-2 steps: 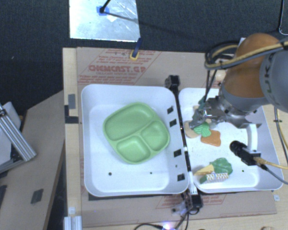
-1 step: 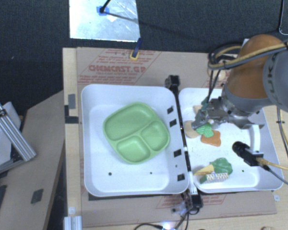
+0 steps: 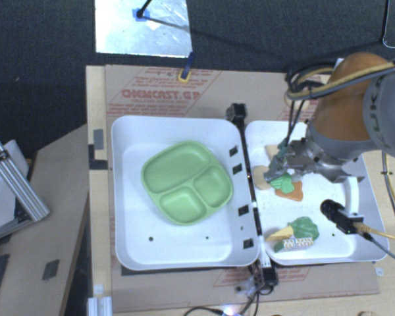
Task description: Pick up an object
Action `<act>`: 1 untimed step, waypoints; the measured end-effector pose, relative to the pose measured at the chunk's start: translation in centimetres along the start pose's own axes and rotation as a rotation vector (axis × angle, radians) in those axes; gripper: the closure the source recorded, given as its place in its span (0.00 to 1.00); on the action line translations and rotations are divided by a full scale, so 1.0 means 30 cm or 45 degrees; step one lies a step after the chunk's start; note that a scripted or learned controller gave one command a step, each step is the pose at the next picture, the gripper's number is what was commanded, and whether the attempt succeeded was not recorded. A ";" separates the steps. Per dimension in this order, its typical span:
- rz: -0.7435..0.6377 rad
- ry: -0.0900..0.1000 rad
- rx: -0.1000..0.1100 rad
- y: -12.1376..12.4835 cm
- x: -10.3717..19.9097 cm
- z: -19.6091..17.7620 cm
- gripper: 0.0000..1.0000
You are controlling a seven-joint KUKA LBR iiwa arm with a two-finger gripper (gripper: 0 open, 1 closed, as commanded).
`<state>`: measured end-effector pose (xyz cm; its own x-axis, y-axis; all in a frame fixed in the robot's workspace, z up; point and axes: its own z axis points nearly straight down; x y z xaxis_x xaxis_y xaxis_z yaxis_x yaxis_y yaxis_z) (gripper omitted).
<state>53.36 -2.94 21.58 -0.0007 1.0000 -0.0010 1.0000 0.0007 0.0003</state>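
The left bin carries a green divided plate near its middle, with bare white floor all round it, so that side gives free room but nothing small to lift. Across the black divider, the right bin has the task's things: an orange and green toy directly under the gripper, and a green and yellow toy near the front wall. Whether the fingers are apart or together I cannot tell. The bin walls and divider crowd that reach.
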 end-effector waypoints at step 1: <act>-0.001 0.001 -0.001 0.002 0.003 0.001 1.00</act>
